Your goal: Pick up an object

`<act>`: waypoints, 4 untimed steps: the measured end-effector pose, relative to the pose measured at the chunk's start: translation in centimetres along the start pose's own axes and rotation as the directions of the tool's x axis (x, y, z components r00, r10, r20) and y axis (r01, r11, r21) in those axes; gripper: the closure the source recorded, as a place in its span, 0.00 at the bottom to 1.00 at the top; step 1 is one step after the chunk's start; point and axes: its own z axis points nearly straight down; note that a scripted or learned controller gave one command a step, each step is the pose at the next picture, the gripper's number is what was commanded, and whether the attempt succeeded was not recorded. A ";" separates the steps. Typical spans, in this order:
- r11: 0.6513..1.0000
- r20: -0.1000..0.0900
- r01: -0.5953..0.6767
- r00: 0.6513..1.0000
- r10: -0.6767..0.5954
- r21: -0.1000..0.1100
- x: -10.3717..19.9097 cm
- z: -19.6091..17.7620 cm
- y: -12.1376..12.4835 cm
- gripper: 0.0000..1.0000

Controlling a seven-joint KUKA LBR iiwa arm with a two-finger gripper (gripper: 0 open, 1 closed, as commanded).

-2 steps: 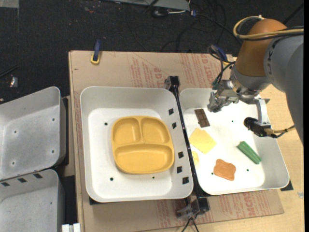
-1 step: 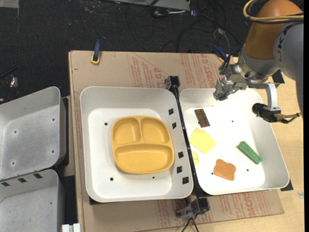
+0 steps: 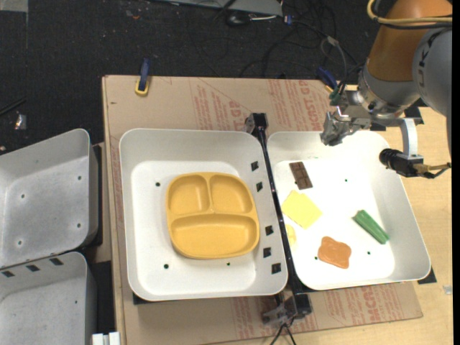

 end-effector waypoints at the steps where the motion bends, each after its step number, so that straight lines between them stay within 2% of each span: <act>1: 1.000 -0.002 0.004 1.000 -0.004 0.004 4.6 0.4 -1.6 1.00; 2: 1.000 -0.002 0.005 1.000 -0.005 0.005 9.4 -0.7 -2.8 1.00; 3: 1.000 -0.003 0.006 1.000 -0.006 0.004 15.3 -1.3 -3.8 1.00; 4: 1.000 -0.002 0.006 1.000 -0.006 0.007 20.5 0.4 -5.6 1.00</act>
